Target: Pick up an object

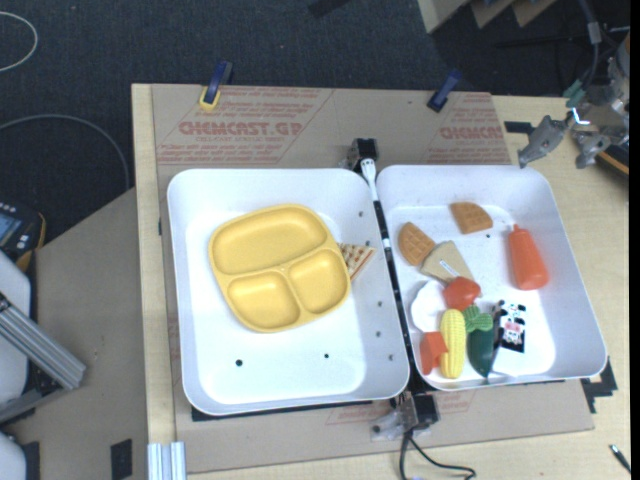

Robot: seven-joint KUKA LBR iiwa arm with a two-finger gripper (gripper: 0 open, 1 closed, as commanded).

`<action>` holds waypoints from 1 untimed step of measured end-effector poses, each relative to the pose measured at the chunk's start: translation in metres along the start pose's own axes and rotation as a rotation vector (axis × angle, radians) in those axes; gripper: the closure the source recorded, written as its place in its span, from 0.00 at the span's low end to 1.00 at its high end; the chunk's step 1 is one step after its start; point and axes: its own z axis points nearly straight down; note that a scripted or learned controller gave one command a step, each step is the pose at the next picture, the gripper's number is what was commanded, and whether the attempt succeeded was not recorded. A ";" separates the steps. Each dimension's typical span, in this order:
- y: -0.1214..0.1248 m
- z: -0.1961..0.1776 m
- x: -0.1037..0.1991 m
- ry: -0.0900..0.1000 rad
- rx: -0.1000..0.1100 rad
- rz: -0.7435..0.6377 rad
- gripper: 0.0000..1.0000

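bench (300, 123): brown board | 2 white bins (200, 348) | floor (100, 28): dark carpet | gripper (560, 138): state unclear

You get even, fairly bright light from overhead, so the two white bins (300, 378) read almost washed out, with faint glare along their rims. Shadows are soft and short; the yellow tray (278, 266) casts only a thin one on the bin floor below it. Beyond the bins, the dark floor is dim. Small toys look slightly soft, with mild overall blur.
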 end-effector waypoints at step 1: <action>0.002 -0.008 0.001 -0.004 -0.013 -0.003 0.00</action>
